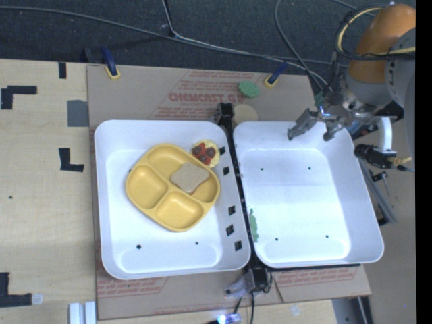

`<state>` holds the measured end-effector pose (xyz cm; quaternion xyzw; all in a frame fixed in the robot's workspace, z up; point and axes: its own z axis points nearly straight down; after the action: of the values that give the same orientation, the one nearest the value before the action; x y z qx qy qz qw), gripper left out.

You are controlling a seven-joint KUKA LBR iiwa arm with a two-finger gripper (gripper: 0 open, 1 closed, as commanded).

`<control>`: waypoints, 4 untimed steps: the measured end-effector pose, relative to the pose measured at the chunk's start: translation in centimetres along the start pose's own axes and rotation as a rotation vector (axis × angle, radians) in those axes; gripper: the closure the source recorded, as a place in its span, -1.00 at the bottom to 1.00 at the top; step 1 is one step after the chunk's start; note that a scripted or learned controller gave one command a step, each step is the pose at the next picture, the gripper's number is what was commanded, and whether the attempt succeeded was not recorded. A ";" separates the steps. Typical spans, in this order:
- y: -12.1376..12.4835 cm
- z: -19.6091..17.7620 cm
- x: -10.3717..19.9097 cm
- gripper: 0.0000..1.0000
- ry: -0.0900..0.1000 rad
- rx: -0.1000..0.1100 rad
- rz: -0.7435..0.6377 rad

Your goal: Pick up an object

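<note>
A slice of bread (190, 177) lies on the yellow divided plate (152, 184) in the left bin (111, 181), well apart from the gripper (312, 131), toward its 8 o'clock. The gripper hangs over the right bin's (304, 194) 12 o'clock rim, fingers spread wide, holding nothing. A small red-and-yellow item (206, 152) sits at the plate's 1 o'clock edge.

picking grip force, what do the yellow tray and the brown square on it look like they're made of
Yellow tray: looks like moulded plastic, smooth with a slight sheen, with rounded compartment walls. Brown square: matte tan and flat, resembling a slice of toast, probably a plastic or foam toy; the view leaves that open.
</note>
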<state>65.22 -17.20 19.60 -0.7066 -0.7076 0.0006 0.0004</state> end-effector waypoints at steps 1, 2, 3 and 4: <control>-0.8 5.3 0.8 -1.00 0.000 0.004 0.000; -0.9 10.7 0.9 -1.00 0.000 0.004 -0.001; -0.7 9.4 1.0 1.00 -0.001 0.000 -0.002; -0.3 3.1 0.5 1.00 -0.002 -0.007 0.000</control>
<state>64.92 -16.70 16.48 -0.7067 -0.7075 -0.0013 -0.0026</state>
